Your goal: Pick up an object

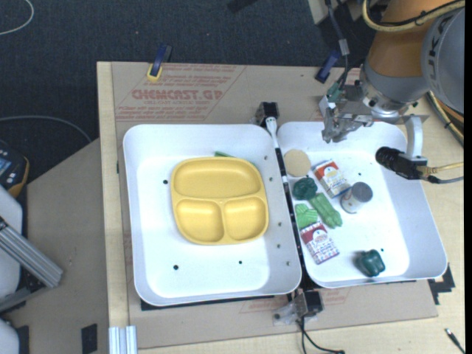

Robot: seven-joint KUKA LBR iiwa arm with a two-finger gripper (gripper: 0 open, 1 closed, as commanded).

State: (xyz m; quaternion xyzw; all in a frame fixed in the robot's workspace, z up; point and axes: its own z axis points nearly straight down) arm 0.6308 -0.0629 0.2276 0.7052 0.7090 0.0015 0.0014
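While gripper [338, 133] hovers over right bin [420, 220] | jaws open, empty | step: approach | next: descend onto carton [329, 177]

The right bin [413, 227] holds a loose cluster of small objects toward its left half. A round tan disc [296, 161] lies nearest the far left corner. Just below it sits a dark green rounded piece [304, 189], and beside that a red-and-white packet [330, 178] lies tilted. A small grey can [358, 195] rests on its side to the right of the packet. Two light green pieces [317, 213] lie side by side in the middle. Below them a second red-and-white packet [320, 243] lies flat, and a dark green pepper-like object [370, 262] sits apart near the front edge.
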